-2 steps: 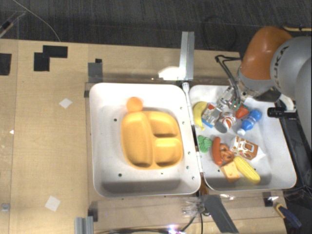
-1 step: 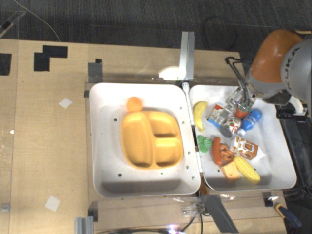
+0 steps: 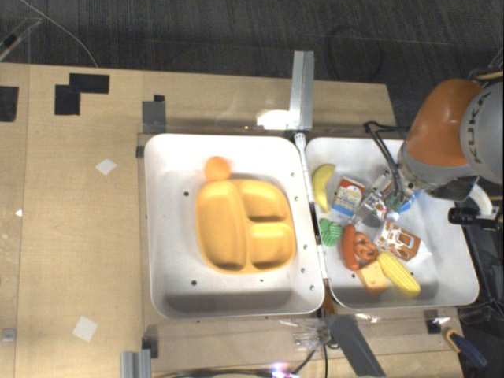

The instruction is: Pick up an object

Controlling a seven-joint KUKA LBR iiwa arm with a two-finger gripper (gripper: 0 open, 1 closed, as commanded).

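Arm reaches in from right; gripper low in right bin, amid toy pile. Fingers' state: can't tell, blurred among clutter. Small carton just left of gripper, banana further left, corn nearer cam; yellow tray + orange ball in left bin.

A pale wooden bench top fills the left and middle of the frame. Black shapes are marked on it at upper left, and small pale squares lie at mid left and lower left. Across the top runs dark grey carpet. A metal post stands at upper centre, with a bright glare just beside its foot.
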